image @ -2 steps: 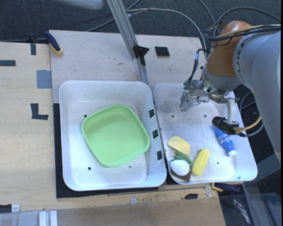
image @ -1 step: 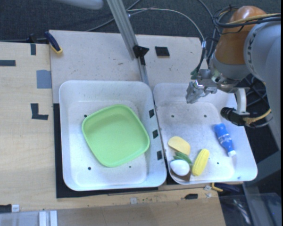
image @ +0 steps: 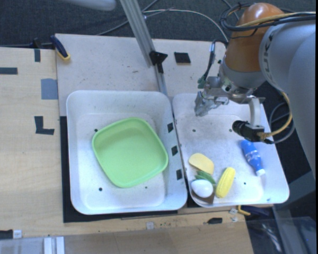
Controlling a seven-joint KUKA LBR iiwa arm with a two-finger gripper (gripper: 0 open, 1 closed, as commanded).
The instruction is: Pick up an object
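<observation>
My gripper (image: 203,108) hangs over the far left corner of the right bin (image: 222,136), with nothing visible between its fingers. In that bin's near part lie a yellow corn cob (image: 225,181), a yellow wedge-shaped piece (image: 201,163) with a green bit under it, and a white egg-like object (image: 203,187). A blue tube with a white cap (image: 252,156) lies near the bin's right wall. All of these are well apart from the gripper, toward the front of the bin.
The left bin (image: 79,142) holds a light green square plate (image: 129,151). A grey pole (image: 143,36) slants down to the divider between the bins. Cables run over the bench behind the right bin.
</observation>
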